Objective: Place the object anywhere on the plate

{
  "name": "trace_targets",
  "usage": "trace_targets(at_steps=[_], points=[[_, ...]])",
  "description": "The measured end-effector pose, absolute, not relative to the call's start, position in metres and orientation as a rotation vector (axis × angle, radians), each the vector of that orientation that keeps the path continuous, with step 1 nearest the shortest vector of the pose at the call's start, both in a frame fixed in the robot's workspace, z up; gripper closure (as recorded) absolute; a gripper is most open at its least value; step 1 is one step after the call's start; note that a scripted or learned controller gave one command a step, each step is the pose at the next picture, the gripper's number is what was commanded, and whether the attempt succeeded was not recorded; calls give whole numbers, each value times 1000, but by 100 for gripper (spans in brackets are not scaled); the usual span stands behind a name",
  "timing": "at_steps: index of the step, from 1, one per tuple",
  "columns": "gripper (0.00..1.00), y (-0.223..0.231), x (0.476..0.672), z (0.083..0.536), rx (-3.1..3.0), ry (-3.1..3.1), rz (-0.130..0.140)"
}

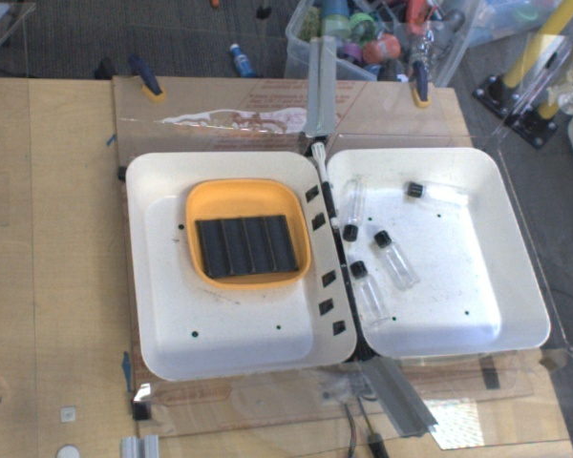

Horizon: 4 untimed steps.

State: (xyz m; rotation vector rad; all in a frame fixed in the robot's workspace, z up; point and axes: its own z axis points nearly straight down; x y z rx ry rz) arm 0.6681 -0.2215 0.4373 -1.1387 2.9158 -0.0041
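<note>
An orange plate [248,191] with rounded corners sits in the left white bin [229,343]. A black ribbed rectangular block [246,246] lies flat on the plate and covers most of its floor. In the right white bin [463,324] lie several clear vials with black caps: one [393,258] near the middle, one [351,208] by the left wall, one [366,291] below it, and one [432,193] toward the back.
A row of black tabs [325,256] runs along the seam between the bins. A clear tub of colourful toys [382,17] stands behind the bench. A metal bar [320,84] rises at the back centre.
</note>
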Motion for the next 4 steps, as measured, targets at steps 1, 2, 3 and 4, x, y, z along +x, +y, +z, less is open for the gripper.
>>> trace_targets(at_steps=[1, 2, 3, 4], points=[[100, -221, 668, 437, -1573, 2707, -4], [100, -221, 668, 436, -1854, 2525, -5], [100, -221, 668, 436, -2209, 2222, -4], [100, -221, 668, 436, -2282, 2148, -5]])
